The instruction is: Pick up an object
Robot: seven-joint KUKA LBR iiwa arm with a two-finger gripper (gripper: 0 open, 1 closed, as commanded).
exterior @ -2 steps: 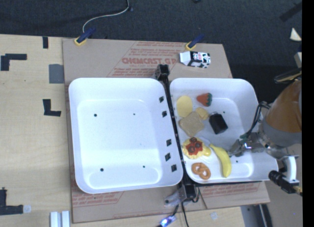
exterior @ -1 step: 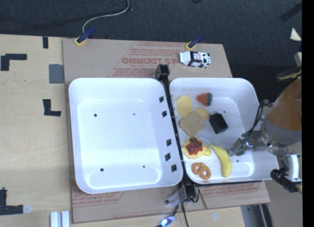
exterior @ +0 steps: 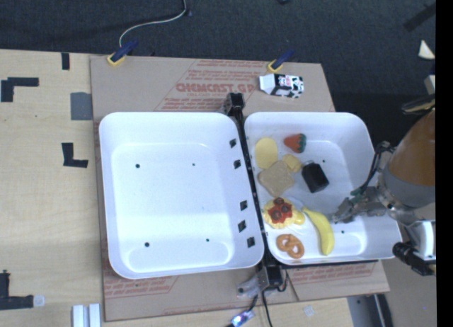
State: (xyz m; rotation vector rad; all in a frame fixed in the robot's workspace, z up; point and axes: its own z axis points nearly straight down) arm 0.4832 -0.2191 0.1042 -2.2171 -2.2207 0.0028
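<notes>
Nearest the camera's lower edge, a pretzel (exterior: 290, 245) lay in the right bin (exterior: 354, 126), and just beside it the banana (exterior: 322, 231) ran lengthwise from upper left to lower right, curving toward the near rim. Beyond sat a pizza-like toy (exterior: 280, 213), toast (exterior: 277, 176), a black block (exterior: 314, 176) and a strawberry (exterior: 294, 142). From the right, the arm (exterior: 414, 170) leaned over the rim, its end effector (exterior: 352, 207) low beside the banana; whether it was clenched I could not tell.
</notes>
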